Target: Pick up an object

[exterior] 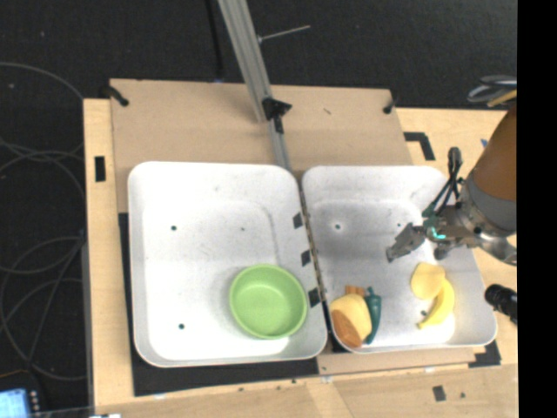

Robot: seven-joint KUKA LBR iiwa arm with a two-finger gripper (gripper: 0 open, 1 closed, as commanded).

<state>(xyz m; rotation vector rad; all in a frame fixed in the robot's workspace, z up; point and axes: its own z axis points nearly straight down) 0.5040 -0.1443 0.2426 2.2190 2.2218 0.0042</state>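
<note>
You are at the approach step: the gripper (416, 240) hangs over the right bin (365, 190), right of centre in the frame, with nothing between its fingers. Whether those fingers are spread or closed you cannot tell from this angle, so check that before you commit. No object is picked yet. The nearest candidate is the banana (434, 293), lying just below and to the right of the gripper, toward the bin's lower right corner; it looks like two yellow pieces, a rounder one above and a curved one below, touching or nearly so. The next move calls for shifting a little toward the lower right of the frame, lining up across the banana's narrow width, then descending. In the same bin, at its lower left corner, sits an orange-brown round thing (349, 318) with a teal piece (373, 312) against its right side; they crowd the wall, so a grasp there is likely harder. The left bin (191, 207) holds a green bowl (267, 300), upright, near its lower right corner
</note>
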